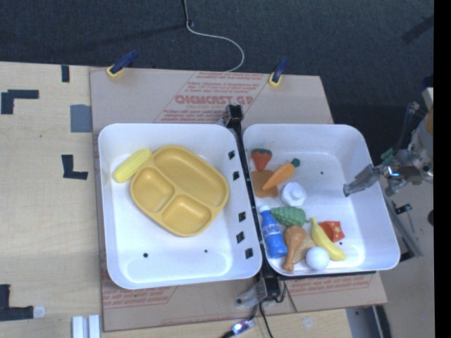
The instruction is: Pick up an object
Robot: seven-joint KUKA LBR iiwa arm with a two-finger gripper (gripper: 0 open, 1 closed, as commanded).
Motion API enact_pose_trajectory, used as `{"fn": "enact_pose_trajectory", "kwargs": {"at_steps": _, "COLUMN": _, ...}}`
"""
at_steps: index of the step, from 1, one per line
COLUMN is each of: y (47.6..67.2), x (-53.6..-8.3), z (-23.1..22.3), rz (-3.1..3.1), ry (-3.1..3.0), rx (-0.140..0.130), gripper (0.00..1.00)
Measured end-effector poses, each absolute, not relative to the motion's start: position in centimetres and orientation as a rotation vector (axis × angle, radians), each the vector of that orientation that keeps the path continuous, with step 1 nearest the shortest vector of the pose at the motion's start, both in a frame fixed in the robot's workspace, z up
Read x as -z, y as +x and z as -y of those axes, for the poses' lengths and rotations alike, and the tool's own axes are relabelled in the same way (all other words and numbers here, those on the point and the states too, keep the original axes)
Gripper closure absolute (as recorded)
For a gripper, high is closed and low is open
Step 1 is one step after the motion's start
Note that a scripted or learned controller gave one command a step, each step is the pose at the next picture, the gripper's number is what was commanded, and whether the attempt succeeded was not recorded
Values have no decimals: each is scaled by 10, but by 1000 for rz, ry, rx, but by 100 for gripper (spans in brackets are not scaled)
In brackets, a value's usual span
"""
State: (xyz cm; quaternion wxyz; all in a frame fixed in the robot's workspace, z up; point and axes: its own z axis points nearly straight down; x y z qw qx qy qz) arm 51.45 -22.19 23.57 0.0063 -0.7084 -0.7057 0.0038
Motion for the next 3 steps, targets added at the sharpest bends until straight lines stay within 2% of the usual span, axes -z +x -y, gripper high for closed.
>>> {"fn": "enact_pose_trajectory", "kwargs": {"at_steps": 1, "y": 517, "x": -243, "z": 221, "rz": 2221, "ry": -2220, "rx": -2, "gripper": 0}}
{"fn": "enact_pose_trajectory", "kwargs": {"at_steps": 2, "y": 518, "x": -200, "z": 223, "rz": 2221, "ry": -2218, "rx": -5, "gripper": 0}}
{"fn": "enact_pose_trajectory", "kwargs": {"at_steps": 3, "y": 520, "x": -136, "z": 216, "rz": 2219, "ry": -2215, "rx": -6, "gripper": 0}}
